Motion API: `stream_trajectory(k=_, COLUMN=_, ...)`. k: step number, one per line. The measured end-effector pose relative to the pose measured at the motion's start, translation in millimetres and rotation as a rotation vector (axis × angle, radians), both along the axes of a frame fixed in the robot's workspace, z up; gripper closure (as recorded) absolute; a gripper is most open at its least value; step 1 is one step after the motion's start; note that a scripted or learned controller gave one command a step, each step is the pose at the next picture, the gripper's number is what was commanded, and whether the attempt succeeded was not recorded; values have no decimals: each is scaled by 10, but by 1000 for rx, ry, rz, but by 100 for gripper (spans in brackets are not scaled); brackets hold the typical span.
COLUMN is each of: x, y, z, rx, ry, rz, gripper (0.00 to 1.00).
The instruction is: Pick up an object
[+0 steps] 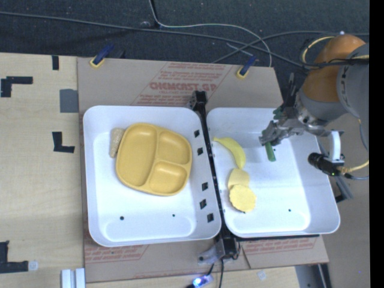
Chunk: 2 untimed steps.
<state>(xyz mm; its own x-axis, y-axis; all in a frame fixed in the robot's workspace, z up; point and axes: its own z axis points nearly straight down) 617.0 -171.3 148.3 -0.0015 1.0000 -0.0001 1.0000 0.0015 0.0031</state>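
Over the right bin (312,218), the gripper (271,143) hangs just right of the banana (233,150) — a small green object (270,154) pinched at its fingertips. The pick seems made; lifting clear comes next.

Yellow banana (234,150) in right bin (300,179)

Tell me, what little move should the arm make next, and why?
Probably a short shift toward the banana, then down onto it. The gripper hangs over bare floor of the right bin, with nothing seen between its fingers, so lowering here would likely catch nothing. The banana lies just beside it toward the divider, nearer than the pale yellow pieces lower down.
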Motion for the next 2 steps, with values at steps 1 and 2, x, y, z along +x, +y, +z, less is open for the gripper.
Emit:
stream_trajectory(k=1, x=-54, y=-21, z=611, rx=-1, ry=-2, rz=0, gripper=100)
stream_trajectory(k=2, x=36, y=-21, z=1075, rx=-1, ry=-1, rz=1, gripper=100)
